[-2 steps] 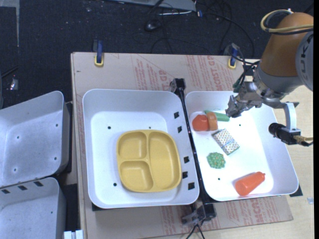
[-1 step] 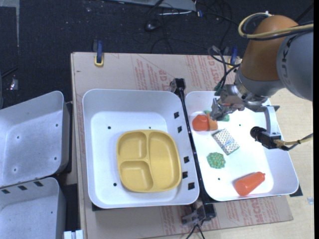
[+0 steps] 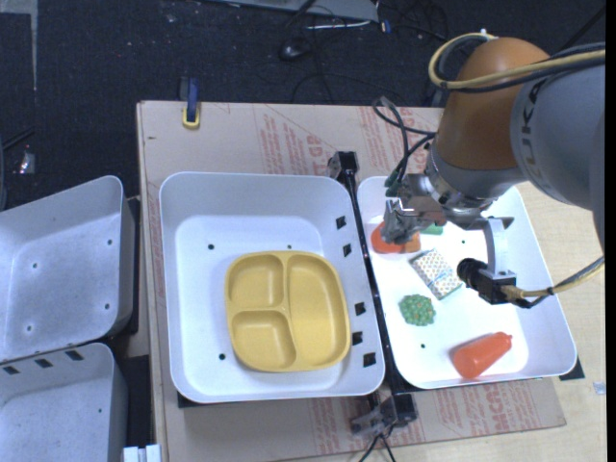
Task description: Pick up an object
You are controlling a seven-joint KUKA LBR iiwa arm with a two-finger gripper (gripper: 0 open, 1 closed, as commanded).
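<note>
**Mia:** Let's look from the left. What sits in the left bin (image 3: 183,258)?

**Ben:** A yellow plate (image 3: 287,309) with three little sections. Nothing is on it that I can see.

**Mia:** And the right bin (image 3: 539,287)?

**Ben:** That is where the things to pick are. At the top left of it there is an orange-red flat thing (image 3: 385,244). The end effector (image 3: 402,221) is right over it, maybe touching it.

**Mia:** So which way does the end effector have to go?

**Ben:** I think almost nowhere, just down. The orange-red thing is under it and peeks out a bit to the left.

**Mia:** Is the end effector spread or squeezed?

**Ben:** I cannot tell. The big arm covers it, and the tips are too dark and small.

**Mia:** What else is in there?

**Ben:** A little checked packet (image 3: 435,273) just below and to the right. It lies slanted. Then a green bumpy ball (image 3: 417,309) below that. Then an orange carrot shape (image 3: 480,353) near the bottom edge, its long side going left to right, tilted up.

**Mia:** Anything hidden?

**Ben:** Most of the orange-red thing is covered, so I cannot say what it is. There is a bit of green (image 3: 433,228) by the end effector too, mostly hidden.
</note>
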